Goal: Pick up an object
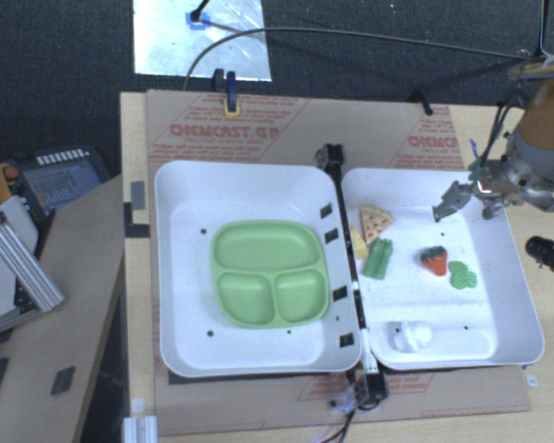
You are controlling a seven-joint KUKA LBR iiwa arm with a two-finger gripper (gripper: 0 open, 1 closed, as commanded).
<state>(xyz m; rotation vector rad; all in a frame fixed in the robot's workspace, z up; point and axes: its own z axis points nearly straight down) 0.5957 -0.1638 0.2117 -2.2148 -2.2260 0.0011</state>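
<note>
In the right bin [512, 275] lie several toy foods: a pizza slice [376, 221], a small yellow piece [358, 245], a green stick-shaped piece [379, 258], a red and orange strawberry-like piece [434, 260], a green leafy piece [463, 276] and a white object [410, 337] near the front wall. My gripper [463, 210] hangs over the back right part of this bin, above and slightly right of the red piece. It is open, and nothing sits between its fingers.
The left bin [180, 201] holds a green divided plate [268, 273]. A black clip strip [343, 257] runs along the wall shared by the two bins. To the left of the bench stand a control pendant [60, 185] and an aluminium rail [18, 261].
</note>
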